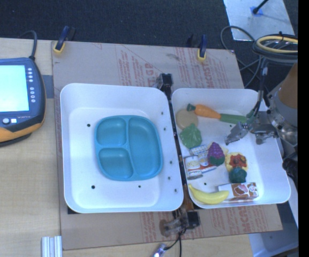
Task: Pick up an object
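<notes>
Hand point(241, 133) hangs over right bin point(269, 194), fingers apart, nothing btwn them. Nearest pick: carrot point(208, 111), upper part of that bin, just left of hand. Prob. light, stiff plastic, bit slick; grip across orange middle. Count: 2 bins, 1 blue plate point(128, 147), 1 banana point(208, 196), 1 grape bunch point(216, 154).
</notes>
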`<state>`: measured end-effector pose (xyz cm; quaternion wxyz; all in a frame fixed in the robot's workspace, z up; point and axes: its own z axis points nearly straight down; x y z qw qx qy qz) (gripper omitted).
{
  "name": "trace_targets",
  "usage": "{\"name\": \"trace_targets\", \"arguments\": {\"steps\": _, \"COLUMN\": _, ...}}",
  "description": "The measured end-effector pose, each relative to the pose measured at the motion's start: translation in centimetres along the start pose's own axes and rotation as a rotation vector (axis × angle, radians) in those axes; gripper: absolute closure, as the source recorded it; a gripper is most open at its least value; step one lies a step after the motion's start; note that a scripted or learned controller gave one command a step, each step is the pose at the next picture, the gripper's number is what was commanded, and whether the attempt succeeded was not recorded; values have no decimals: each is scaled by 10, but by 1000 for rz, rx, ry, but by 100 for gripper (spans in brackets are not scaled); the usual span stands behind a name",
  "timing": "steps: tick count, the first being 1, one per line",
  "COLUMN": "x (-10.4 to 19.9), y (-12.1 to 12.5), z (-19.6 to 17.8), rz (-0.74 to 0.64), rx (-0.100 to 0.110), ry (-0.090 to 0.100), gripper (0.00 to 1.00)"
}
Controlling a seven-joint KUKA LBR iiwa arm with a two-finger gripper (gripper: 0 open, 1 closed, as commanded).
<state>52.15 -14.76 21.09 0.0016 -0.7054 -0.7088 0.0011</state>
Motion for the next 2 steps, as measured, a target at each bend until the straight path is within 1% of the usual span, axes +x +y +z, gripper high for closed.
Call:
{"name": "trace_targets", "arguments": {"steps": 1, "x": 49, "y": 5, "z": 100, "rz": -1, "rx": 0, "ry": -1, "gripper": 0}}
{"name": "trace_targets", "arguments": {"steps": 2, "x": 48, "y": 5, "z": 90, "rz": -3, "rx": 2, "ry": -3, "gripper": 100}}
